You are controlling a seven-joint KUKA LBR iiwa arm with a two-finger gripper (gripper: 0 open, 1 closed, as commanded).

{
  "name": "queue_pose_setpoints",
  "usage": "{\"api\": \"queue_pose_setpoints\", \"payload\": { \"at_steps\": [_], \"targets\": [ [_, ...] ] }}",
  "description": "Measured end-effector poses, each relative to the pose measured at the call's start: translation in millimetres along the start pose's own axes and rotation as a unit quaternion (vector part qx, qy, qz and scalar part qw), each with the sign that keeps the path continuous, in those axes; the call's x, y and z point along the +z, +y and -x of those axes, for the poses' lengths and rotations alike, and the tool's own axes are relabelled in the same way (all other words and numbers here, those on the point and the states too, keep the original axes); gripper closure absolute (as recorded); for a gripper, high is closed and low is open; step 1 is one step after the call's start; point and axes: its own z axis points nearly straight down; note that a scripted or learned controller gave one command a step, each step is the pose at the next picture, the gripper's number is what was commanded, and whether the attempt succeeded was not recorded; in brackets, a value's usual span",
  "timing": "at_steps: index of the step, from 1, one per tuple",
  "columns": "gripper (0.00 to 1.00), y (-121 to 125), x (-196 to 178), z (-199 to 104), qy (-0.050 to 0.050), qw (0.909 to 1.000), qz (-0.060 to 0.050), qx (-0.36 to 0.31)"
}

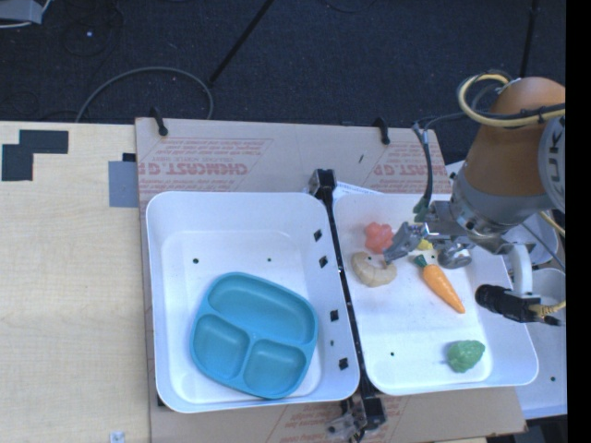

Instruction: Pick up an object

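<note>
Four small things lie in the right bin, where the tool, its state impossible to tell, hangs beside the beige piece; centre over it before descending.

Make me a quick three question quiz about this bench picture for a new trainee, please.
1. True or false: the blue tray lies in the left bin.
2. Which thing lies nearest the gripper: A the green lump, B the beige piece, C the blue tray?
3. Fill in: the carrot lies in the ____ bin.

Key: 1 true; 2 B; 3 right.
</note>
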Motion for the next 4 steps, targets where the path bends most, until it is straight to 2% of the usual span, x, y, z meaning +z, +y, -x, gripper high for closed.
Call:
{"api": "queue_pose_setpoints", "payload": {
  "at_steps": [1, 2, 3, 4],
  "targets": [
    [0.0, 2, -5, 0, -0.001, 1.0, 0.005, -0.001],
    [0.0, 4, 39, -4, -0.001, 1.0, 0.003, 0.0],
    [0.0, 4, 102, -10, 0.0, 1.0, 0.002, 0.0],
    [0.0, 4, 136, -10, -0.002, 1.0, 0.006, 0.001]
  ]
}}
